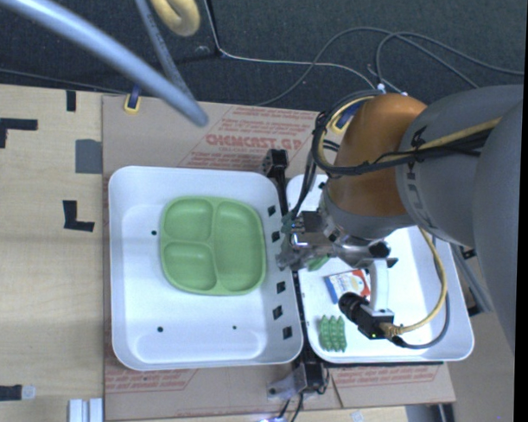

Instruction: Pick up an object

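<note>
A light green divided plate (214, 245) lies flat in the left white bin (130, 331). In the right bin (454, 342) a small green ridged block (332, 333) sits near the front left corner. A small packet in blue, white and red (344, 283) lies just behind it. The arm's orange band (374, 158) hangs over the right bin. My gripper (299, 250) reaches down at that bin's left wall, close to the packet. The wrist hardware hides its tips.
Black clips (283, 289) line the divider between the two bins. A yellow hose and black fitting (372, 322) trail from the wrist over the right bin. Cables cross the dark floor behind the bench. A grey pole (105, 53) slants across the top left.
</note>
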Robot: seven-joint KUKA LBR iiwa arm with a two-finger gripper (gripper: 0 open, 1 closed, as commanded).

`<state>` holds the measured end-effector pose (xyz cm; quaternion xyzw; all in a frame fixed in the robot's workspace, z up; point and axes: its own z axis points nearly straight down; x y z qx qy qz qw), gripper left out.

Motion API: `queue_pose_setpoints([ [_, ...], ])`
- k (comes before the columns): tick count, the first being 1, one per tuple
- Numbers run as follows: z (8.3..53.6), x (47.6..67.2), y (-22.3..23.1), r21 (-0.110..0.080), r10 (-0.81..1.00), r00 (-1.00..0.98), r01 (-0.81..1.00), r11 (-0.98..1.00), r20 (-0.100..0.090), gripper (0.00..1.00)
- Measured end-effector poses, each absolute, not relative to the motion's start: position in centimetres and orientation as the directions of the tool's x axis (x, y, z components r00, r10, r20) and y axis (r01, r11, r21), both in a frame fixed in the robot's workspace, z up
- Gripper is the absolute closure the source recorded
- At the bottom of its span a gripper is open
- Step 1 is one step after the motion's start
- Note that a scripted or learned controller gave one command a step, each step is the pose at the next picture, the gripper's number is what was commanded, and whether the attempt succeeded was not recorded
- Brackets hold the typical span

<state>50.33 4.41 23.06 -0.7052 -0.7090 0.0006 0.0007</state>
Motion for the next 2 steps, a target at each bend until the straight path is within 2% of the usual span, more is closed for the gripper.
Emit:
queue_pose_setpoints([
  [1,21.78,49.97,9.76,-0.004,1.000,-0.004,1.000,0.004,-0.001,1.00],
  [2,21.82,49.98,9.62,-0.004,1.000,-0.002,1.000,0.002,-0.001,0.00],
])
